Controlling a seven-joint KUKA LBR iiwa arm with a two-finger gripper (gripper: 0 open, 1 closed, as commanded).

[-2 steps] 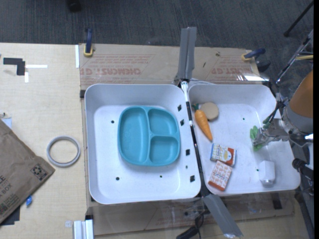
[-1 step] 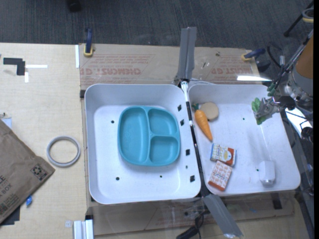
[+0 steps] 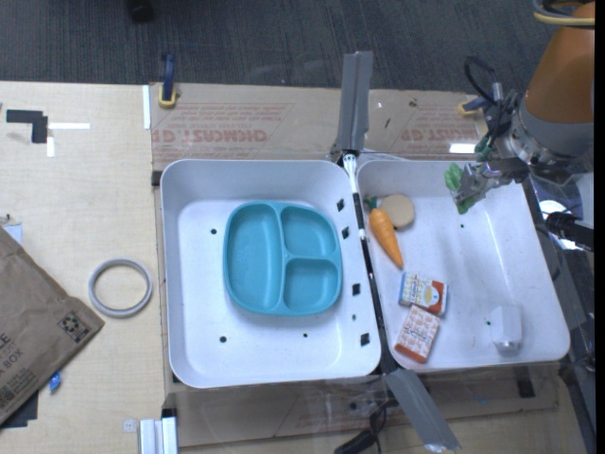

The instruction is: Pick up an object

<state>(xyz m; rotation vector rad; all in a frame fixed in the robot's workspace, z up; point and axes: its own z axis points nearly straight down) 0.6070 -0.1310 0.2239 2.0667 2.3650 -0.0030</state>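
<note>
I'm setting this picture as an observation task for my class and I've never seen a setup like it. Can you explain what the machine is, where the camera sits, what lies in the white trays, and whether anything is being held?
One fixed camera looks down at a slant on a bench. The robot arm, grey with an orange band, reaches in from the right; its gripper hangs over the far part of the right bin. Something green shows at the gripper, but it is too small and blurred to tell whether it is held.

The left bin holds a teal divided plate. The right bin holds a toy carrot beside a round tan piece, two small orange-and-white cartons, and a pale, hard-to-identify object near the front corner.

Outside the bins, on the left, lie a grey tape ring and a brown cardboard box.
</note>
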